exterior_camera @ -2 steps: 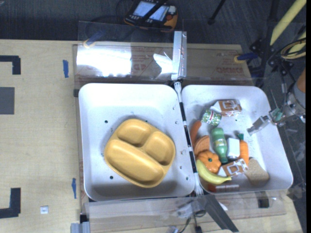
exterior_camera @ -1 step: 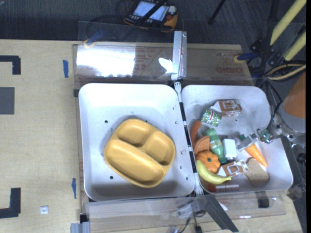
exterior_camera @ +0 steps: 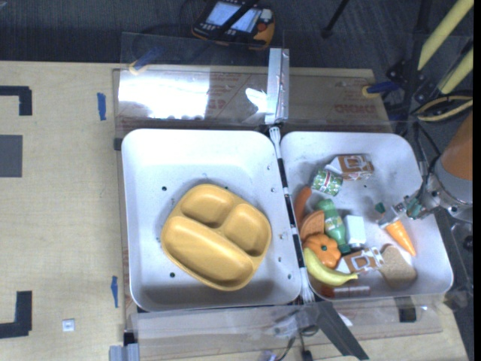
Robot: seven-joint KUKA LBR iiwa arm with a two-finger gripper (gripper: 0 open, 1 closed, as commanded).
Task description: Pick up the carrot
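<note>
**Carrot at the right edge of the right bin, gripper just beside it**

We look down on a pale wooden bench (exterior_camera: 60,201) with a dark floor behind it, where a handheld controller (exterior_camera: 233,19) lies. Two shallow white bins sit side by side. The left bin (exterior_camera: 143,164) holds a yellow compartment tray (exterior_camera: 216,235), tilted slightly across the bin floor.

The right bin (exterior_camera: 391,145) is crowded. We see the carrot (exterior_camera: 400,235) near its right wall, orange, with its narrow end pointing down toward the front. Beside it lies a slice of brown bread (exterior_camera: 397,265). Toward the bin's left side we find a banana (exterior_camera: 327,268), a small pumpkin (exterior_camera: 325,248), a green bottle (exterior_camera: 334,222) and a green can (exterior_camera: 328,182). A small carton (exterior_camera: 355,165) lies near the back.

The arm (exterior_camera: 458,156) reaches in from the right, and its gripper (exterior_camera: 415,205) hangs just above the carrot's upper end. We cannot tell how its fingers stand; the carrot lies on the bin floor.
</note>
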